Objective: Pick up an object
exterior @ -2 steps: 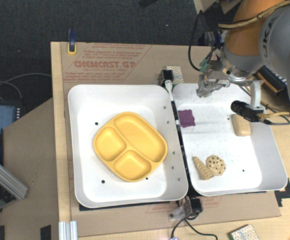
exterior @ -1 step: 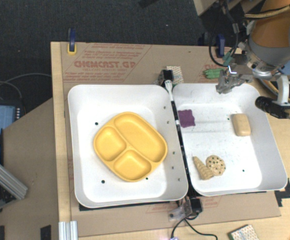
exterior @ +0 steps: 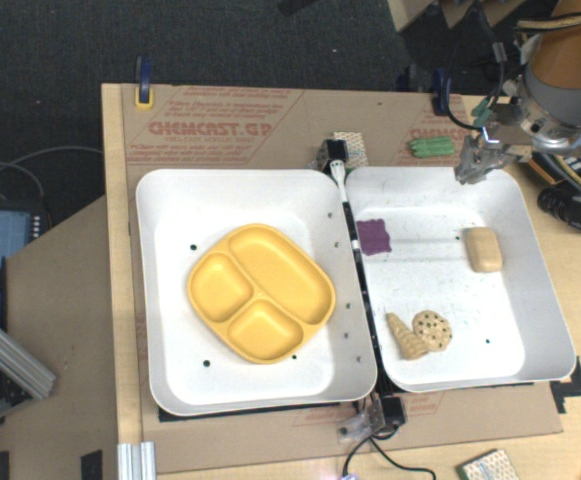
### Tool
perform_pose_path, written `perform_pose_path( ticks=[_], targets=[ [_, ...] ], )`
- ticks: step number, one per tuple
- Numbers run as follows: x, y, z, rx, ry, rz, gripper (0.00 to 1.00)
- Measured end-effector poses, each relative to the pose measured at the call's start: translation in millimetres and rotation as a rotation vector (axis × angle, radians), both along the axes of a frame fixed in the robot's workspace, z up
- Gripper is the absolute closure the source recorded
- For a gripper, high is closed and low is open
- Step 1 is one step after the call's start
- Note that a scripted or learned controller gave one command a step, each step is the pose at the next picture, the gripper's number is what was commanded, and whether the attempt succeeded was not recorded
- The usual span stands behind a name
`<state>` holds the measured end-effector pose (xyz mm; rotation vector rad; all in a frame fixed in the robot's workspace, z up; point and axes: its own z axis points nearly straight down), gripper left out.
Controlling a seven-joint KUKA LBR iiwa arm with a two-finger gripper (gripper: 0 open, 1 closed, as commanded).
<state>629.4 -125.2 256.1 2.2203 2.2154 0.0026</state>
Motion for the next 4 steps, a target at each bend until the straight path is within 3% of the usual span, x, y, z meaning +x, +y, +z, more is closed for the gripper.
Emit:
perform_pose_path(
  ticks=[1, 2, 3, 4],
  targets=[
    [16.6, 32.4, -140.9, 0.005, 0.014, 0.005, 1.0],
    [4.1, -20.7, -26.4, -0.003, -0.008, -0.002, 1.0],
    [0.3, 30.3, -78.4, 0.005, 0.01, 0.006, 1.0],
    [3.4, 17.5, -14.6, 0.0, -0.005, 0.002, 1.0]
  ],
)
